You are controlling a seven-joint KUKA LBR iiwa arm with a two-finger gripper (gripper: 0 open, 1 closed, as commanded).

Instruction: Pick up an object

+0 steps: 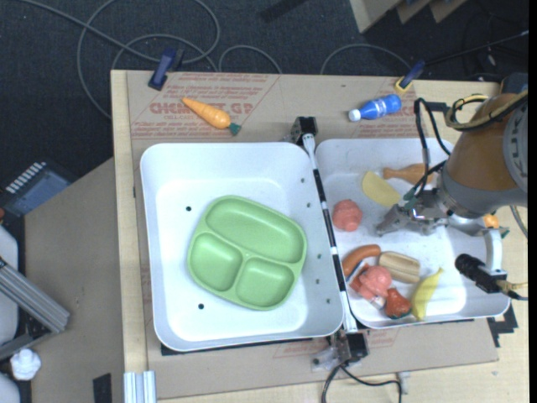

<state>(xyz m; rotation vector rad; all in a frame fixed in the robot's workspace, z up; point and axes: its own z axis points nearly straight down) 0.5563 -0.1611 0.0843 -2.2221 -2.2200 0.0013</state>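
While your gripper [394,219] hangs open and empty in the right bin [495,309], every toy remains unpicked.

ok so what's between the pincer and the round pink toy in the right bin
Bare white floor of the right bin in the camera view: nothing between the pincer and the round pink toy.

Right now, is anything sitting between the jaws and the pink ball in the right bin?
Nothing visible. The gripper hangs over bare white floor of the right bin, and the pink ball lies apart to its left. The yellow piece sits above that line, the sausage below it.
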